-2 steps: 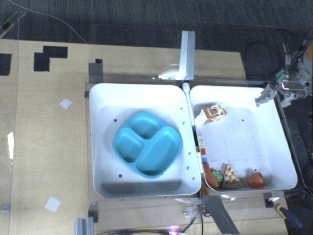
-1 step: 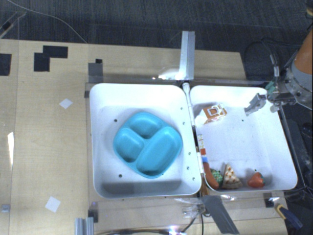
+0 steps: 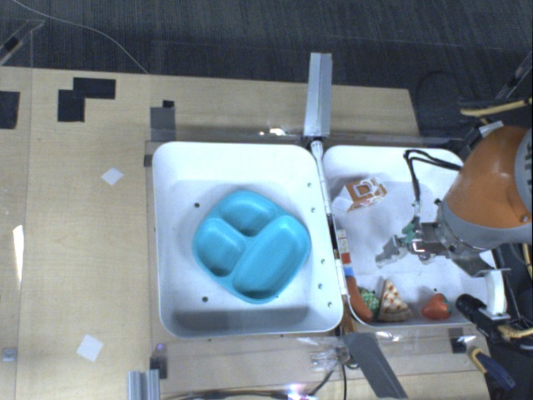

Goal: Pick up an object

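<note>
In the right bin (image 3: 433,161) lie several small things that could be picked up: a white and orange-brown piece (image 3: 365,192) sits up and to the left of the claw (image 3: 391,250), near the bin's far left part; a pizza-slice toy (image 3: 393,300) lies just below the claw, close to the bin's near wall; a red, strawberry-like item (image 3: 435,307) rests below and to the right of the claw, beside the slice; and an orange, carrot-like item (image 3: 358,301) lies below and to the left of the claw, against the divider between the bins. None of these is between the claw's fingers, and the claw sits apart from all of them over the bare white floor of the right bin, roughly in its middle. The claw looks metallic and points toward the left, but whether its fingers are wide or narrow cannot be told at this size. Behind it, to the right, the arm's grey wrist and broad orange band (image 3: 491,182) rise over the bin's right side, with a black cable looping above. Well to the left of the claw, the left bin (image 3: 175,223) holds a blue divided tray (image 3: 251,245) with three compartments, lying near the middle of that bin. Both bins rest on the pale wooden desk (image 3: 75,248).
</note>
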You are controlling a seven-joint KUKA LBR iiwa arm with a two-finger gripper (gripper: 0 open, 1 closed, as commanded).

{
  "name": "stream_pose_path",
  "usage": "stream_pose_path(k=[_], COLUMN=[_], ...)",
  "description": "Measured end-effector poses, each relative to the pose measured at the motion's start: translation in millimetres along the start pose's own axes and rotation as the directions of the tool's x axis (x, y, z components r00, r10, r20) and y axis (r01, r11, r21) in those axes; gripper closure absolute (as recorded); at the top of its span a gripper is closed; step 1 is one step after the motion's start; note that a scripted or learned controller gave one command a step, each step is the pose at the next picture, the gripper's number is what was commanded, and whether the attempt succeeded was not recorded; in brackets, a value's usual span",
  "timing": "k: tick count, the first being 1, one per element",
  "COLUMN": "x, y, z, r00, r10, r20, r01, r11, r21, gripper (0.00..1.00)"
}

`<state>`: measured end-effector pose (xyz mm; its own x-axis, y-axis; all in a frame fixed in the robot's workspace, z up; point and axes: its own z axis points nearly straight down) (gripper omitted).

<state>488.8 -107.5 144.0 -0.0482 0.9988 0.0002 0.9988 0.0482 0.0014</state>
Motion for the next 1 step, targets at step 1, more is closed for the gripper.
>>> stream_pose_path(k=[1], x=[-42.8], y=[54.0], z=[-26.8], r00=[0.944], r10=[-0.330], r20=[0.004], r01=[0.330], r11=[0.944], r21=[-0.005], gripper=[0.00])
